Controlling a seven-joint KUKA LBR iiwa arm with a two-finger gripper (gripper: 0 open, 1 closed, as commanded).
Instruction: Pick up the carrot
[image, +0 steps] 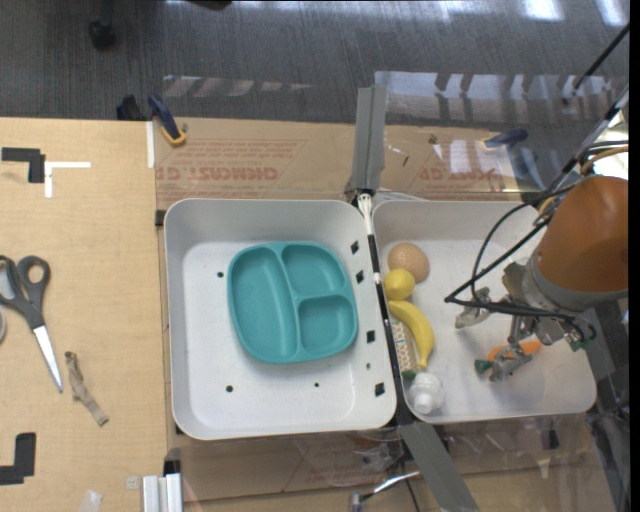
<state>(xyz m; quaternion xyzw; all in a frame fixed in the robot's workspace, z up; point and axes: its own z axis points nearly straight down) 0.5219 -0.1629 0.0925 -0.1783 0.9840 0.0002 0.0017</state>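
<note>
The carrot (526, 348) is a small orange piece with a green end, lying near the front right of the right bin (460, 235). My gripper (508, 342) hangs directly over it, low in the bin, and its metal parts cover part of the carrot. The grey arm with its orange band (592, 235) reaches in from the right, above the bin's right side. From this angle I cannot make out whether the carrot sits inside the gripper or just beneath it.
A teal divided plate (295, 300) lies in the left bin (190, 330). Along the right bin's left wall are a tan egg-shaped item (408, 262), a yellow fruit (399, 284), a banana (418, 332) and a white object (425, 392). Scissors (30, 300) rest on the bench at far left.
</note>
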